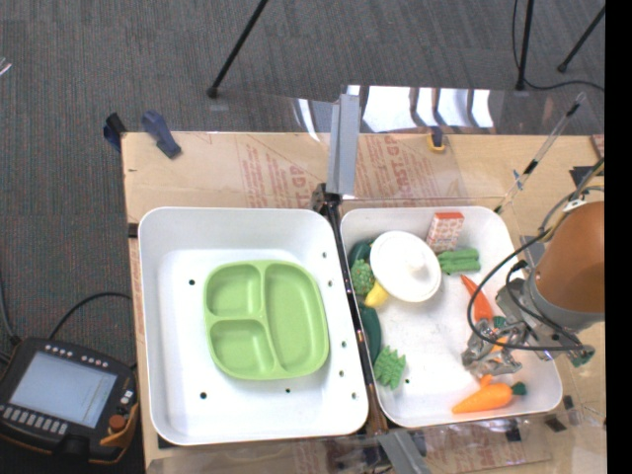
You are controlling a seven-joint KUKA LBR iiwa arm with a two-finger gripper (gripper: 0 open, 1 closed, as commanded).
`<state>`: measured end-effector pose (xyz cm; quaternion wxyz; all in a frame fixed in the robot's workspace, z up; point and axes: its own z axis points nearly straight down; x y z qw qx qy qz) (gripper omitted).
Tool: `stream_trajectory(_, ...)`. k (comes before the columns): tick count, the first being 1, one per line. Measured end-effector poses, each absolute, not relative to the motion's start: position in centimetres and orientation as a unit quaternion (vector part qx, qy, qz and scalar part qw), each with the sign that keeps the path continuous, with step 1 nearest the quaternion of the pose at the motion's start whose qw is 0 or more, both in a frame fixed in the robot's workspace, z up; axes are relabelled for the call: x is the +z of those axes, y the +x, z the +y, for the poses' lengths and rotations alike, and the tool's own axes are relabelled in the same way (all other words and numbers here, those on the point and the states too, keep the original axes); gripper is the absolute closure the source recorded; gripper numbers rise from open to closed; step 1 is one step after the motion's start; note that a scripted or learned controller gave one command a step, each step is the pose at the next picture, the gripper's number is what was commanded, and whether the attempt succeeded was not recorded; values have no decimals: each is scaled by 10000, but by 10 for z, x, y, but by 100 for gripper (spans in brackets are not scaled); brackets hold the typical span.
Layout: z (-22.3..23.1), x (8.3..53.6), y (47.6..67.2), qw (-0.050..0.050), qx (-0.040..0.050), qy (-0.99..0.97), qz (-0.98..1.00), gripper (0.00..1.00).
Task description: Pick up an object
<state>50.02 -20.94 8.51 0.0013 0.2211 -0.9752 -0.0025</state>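
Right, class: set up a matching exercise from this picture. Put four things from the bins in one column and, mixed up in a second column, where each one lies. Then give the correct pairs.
Things
1. light green plastic tray with three compartments
2. round white plastic lid
3. orange toy carrot with a green top
4. small orange and white carton

Places
A. near front corner of the right bin
B. middle of the left bin
C. far edge of the right bin
D. upper middle of the right bin, beside the green toy vegetables

Pairs: 1-B, 2-D, 3-A, 4-C
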Motion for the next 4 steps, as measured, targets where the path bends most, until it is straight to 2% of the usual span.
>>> stream_trajectory(1, -210, 85, 584, 1, -20, 1007, -9949, 100)
stream_trajectory(2, -211, 100, 645, -15, -13, 878, -9961, 100)
stream_trajectory(4, -212, 86, 639, 17, -10, -2807, -9598, 100)
